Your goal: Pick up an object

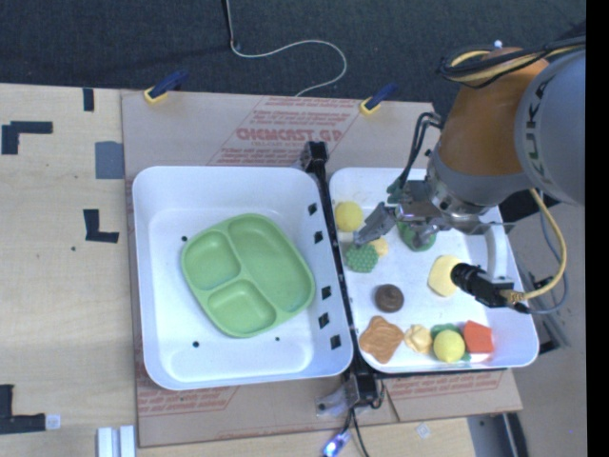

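The arm reaches in from the right over the right bin [514,355]; the gripper [388,225] hangs low above the toy food, whether clenched or released I cannot tell; just beneath it lie a green leafy piece [362,258] and a yellow ball [348,216]; the green divided plate [247,274] sits in the left bin [152,255].

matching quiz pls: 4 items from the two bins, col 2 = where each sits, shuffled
Items:
1. green divided plate
2. brown round piece
3. red block
4. yellow ball

Places:
A. right bin, near corner on the arm's side
B. left bin, middle
C. right bin, far end beside the divider
D. right bin, about the middle

Pairs: 1-B, 2-D, 3-A, 4-C
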Controlling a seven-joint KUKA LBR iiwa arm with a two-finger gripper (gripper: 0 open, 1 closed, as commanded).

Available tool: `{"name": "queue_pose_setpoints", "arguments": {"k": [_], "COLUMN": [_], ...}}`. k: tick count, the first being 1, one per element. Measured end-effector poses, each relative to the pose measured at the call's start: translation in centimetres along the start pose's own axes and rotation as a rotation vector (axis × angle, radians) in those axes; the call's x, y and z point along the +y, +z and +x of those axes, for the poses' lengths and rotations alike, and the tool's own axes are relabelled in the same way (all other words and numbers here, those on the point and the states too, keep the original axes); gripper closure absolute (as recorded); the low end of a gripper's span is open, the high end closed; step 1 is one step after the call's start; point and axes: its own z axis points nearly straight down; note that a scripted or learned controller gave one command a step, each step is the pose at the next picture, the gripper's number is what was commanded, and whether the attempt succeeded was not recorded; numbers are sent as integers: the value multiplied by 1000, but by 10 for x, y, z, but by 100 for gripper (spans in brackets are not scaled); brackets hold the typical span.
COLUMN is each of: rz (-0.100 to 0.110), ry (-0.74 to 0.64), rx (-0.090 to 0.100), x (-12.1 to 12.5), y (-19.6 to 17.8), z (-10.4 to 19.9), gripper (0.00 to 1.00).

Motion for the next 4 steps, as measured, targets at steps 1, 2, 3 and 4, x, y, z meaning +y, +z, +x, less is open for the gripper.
{"name": "queue_pose_setpoints", "arguments": {"k": [1,2,3,4], "rz": [-4,-7,-2,-15], "ry": [4,-1,6,-2], "rx": [-3,-1,-4,1], "x": [2,-47,-27,-41], "y": [-11,-66,-14,-111], "z": [-4,68,65,134], "gripper": [100,100,100,100]}}
